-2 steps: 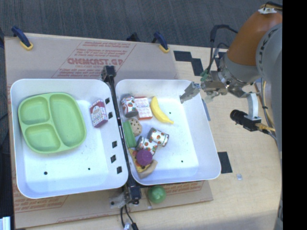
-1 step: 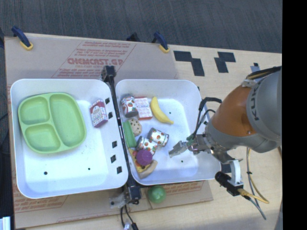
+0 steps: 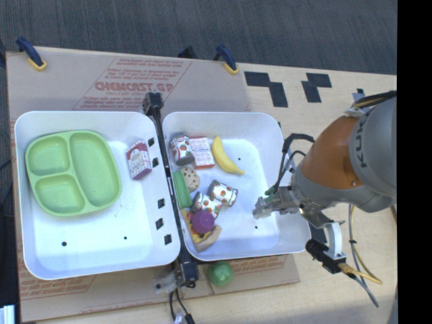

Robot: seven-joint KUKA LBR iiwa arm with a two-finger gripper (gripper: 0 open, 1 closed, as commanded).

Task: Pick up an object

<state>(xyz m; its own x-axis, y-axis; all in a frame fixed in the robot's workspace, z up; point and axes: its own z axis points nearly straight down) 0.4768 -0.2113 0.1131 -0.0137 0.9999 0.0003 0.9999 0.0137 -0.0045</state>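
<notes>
I see a curved yellow banana lying in the right bin, near the upper middle. My gripper hovers low over the bin's right side; its finger state I can't tell.

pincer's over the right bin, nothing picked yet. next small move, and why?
Probably shift the pincer left toward the small can. It sits above bare floor of the right bin, while the objects cluster on the bin's left side; the can looks nearest and fairly clear of the others.
</notes>
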